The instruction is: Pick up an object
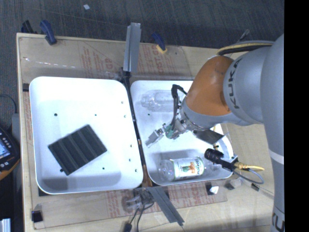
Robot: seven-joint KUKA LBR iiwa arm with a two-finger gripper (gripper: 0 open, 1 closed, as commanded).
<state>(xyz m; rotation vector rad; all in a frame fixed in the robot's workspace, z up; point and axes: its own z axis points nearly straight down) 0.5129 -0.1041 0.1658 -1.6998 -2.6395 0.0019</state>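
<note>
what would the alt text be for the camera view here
A grey and orange robot arm reaches in from the right, its gripper low over the right white bin, between a clear plastic bottle near the far wall and a labelled clear bottle lying along the near wall. The left white bin holds a dark ribbed rectangular panel.

Bench [72, 57]: pale wood-coloured top. Two shallow white bins side by side on it: left bin [38, 95], right bin [140, 93], rims touching along centre line. Two blue clamps at far edge: one [47, 32] near left corner, one [158, 40] near middle. Grey bar [131, 47] lies at far edge, above seam between bins.
</note>
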